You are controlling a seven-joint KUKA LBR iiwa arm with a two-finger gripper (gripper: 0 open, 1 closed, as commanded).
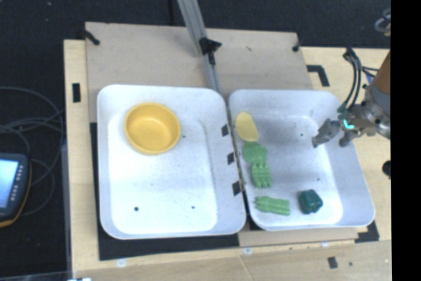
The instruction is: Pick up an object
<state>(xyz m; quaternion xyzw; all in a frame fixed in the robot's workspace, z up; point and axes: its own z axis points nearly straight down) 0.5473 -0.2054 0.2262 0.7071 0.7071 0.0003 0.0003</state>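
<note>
My gripper [333,135] hangs over the right side of the right bin [289,105], fingers spread open and nothing between them. The arm enters from the right edge. In that bin lie a pale yellow piece [247,127] at the left wall, a green blocky piece [257,164] below it, a green ridged piece [272,205] near the front, and a dark green chunk [310,201] at the front right. The dark green chunk sits well below and slightly left of the gripper. A yellow bowl [152,128] rests in the left bin [164,207].
A grey metal post [191,3] slants up from the divide between the bins. The bench board [164,253] surrounds both bins. A handheld screen with cables [12,184] lies off the bench at the far left.
</note>
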